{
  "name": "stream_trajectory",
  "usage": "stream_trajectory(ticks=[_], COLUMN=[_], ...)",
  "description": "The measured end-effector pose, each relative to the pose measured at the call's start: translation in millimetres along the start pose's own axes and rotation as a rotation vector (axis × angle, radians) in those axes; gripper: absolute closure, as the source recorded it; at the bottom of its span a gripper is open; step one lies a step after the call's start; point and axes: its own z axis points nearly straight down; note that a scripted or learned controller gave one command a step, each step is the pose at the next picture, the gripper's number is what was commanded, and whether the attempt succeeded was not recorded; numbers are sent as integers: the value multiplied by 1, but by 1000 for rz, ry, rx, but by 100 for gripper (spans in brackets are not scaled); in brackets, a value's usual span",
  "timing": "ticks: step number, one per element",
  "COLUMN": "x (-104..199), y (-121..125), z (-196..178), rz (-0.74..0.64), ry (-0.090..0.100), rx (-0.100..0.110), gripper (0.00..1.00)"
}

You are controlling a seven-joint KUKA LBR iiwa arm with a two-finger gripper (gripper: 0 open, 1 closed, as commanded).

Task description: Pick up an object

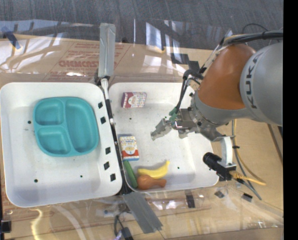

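From my remote station, I see the gripper (161,129) poised over the middle of the right bin (201,181), its fingers (158,130) slightly parted with nothing between them. The grey arm (261,84), with its orange band (228,76), reaches in from the right above the bin's far side.

Just up and left of the fingers, a small pink-and-white carton (133,100) lies near the bin's top edge. Down and left, a second small box (128,147) with a blue and yellow face sits against the bin's left wall. Below it, in the bottom left corner, a yellow banana (155,170) rests touching an orange-brown piece (150,182) and a green piece (131,174).

In the left bin (19,184), a teal divided plate (65,126) lies flat. Both bins stand on the table (54,59).
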Motion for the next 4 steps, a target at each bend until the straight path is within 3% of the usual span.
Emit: stream_trajectory(ticks=[1, 2, 3, 4], x=[35, 3, 27, -7], y=[13, 14, 51, -27], z=[19, 103, 36, 136], rz=[4, -96, -175, -155], ry=[0, 0, -1, 1], rx=[2, 3, -3, -2], gripper=[0, 0, 0, 0])
